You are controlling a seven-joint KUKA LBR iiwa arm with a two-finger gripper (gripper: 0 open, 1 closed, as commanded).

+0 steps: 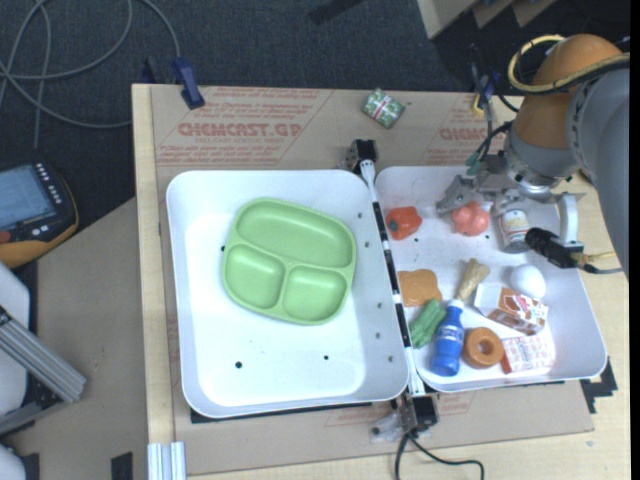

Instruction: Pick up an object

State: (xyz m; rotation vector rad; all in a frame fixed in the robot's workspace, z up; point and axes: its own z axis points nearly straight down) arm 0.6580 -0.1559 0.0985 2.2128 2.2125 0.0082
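The grey arm with its orange band is cut off by the frame's right edge, and its tool at the upper right is too tangled in shadow and cabling to tell how the fingers stand. The small jar with a pale label is partly covered by the tool's body. At the left edge a dark handheld screen device is cropped, and the print on the red-and-white cartons is too small to read.

1. The worktop, covered with printed brown cardboard, is seen carrying two white bins side by side.
2. The left bin and the right bin are placed touching.
3. A small wrapped object is laid near the far edge.
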